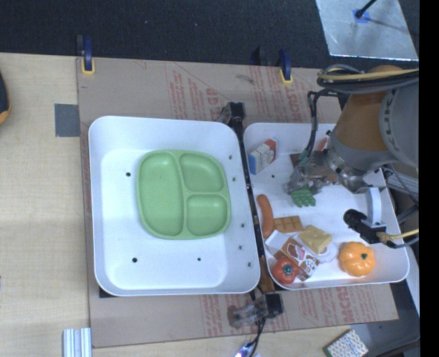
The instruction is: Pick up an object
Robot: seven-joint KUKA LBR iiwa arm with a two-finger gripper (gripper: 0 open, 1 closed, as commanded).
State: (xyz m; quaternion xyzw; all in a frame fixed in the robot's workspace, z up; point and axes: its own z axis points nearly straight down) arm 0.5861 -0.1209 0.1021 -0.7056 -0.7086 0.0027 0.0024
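Note:
My gripper (304,182) is down in the right bin (398,274), near its upper middle. A small green leafy toy (303,197) lies right under the gripper tip, touching or nearly touching it. I cannot tell whether it is held. Elsewhere in this bin are a small red-and-white carton (263,155), a brown sausage (265,214), a tan cracker (288,224), a yellow block (315,239), an orange pumpkin (356,259), a red tomato (285,271) and a printed packet (301,254).
The left bin (108,199) holds a green divided plate (183,193). The grey arm with its orange band (368,117) covers the right bin's upper right corner. Clamps sit on the seam between the bins, at the top (236,112) and bottom (258,309).

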